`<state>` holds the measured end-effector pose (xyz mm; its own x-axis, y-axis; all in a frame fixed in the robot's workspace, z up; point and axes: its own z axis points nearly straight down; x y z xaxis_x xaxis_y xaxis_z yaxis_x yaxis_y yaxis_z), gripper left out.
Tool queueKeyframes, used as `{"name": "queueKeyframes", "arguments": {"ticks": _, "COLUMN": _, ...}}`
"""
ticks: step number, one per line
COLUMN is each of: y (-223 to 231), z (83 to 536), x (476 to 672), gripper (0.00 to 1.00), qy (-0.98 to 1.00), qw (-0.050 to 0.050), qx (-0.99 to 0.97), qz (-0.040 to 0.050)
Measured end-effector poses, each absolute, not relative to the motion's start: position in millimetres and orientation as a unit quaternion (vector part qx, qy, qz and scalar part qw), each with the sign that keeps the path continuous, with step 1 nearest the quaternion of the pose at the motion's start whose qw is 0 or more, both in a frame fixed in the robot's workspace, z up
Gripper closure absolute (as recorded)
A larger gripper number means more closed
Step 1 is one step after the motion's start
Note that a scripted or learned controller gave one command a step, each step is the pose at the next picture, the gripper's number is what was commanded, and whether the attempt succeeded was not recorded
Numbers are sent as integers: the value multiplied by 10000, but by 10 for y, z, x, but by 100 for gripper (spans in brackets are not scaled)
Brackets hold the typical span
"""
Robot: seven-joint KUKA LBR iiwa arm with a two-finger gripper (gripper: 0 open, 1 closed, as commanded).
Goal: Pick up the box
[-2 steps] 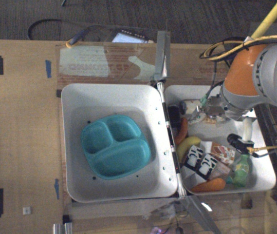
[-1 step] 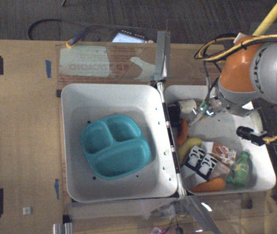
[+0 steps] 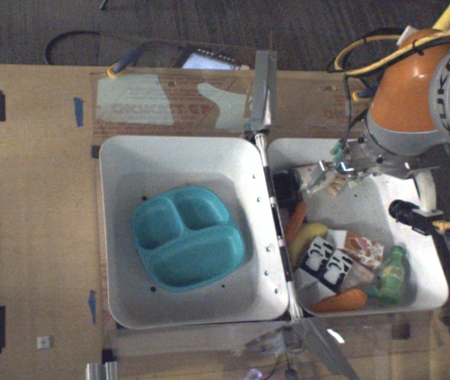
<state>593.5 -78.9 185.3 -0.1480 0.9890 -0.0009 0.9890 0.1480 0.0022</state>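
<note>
Box (image 3: pixel 329 263) is the black and white one, lying in the right bin (image 3: pixel 430 236), in its lower middle part, tilted so that its long axis runs from upper left to lower right.

From the single camera above the bench, the gripper (image 3: pixel 337 171) hangs over the upper left part of the same bin, at the end of the grey arm (image 3: pixel 414 93) with the orange band. So the box lies below the gripper in the picture, toward the near edge of the bin, and slightly apart from it, not under it. Whether the gripper is released or clenched I cannot tell; this part is small and blurred.

Around the box the bin is crowded: a banana (image 3: pixel 307 239) touches its left side, a carrot (image 3: pixel 340 300) lies just below it, a snack packet (image 3: pixel 363 253) is at its right, and a green bottle (image 3: pixel 391 274) is further right. The left bin (image 3: pixel 130 165) holds a blue divided plate (image 3: pixel 187 237).

I judge that the coming move must carry the gripper toward the near edge, then down.
</note>
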Motion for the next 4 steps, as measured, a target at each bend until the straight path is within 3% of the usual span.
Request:
{"name": "queueKeyframes", "arguments": {"ticks": 1, "y": -763, "z": 2613, "x": 5115, "gripper": 0, "qy": 8035, "qw": -1, "qx": 5953, "qz": 3}}
{"name": "queueKeyframes", "arguments": {"ticks": 2, "y": 233, "z": 1844, "x": 5182, "gripper": 0, "qy": 8479, "qw": -4, "qx": 5302, "qz": 3}}
{"name": "queueKeyframes", "arguments": {"ticks": 3, "y": 629, "z": 1306, "x": 4980, "gripper": 0, "qy": 7994, "qw": 155, "qx": 6007, "qz": 24}}
{"name": "queueKeyframes", "arguments": {"ticks": 4, "y": 750, "z": 1277, "x": 5012, "gripper": 0, "qy": 7264, "qw": 265, "qx": 6867, "qz": 85}}
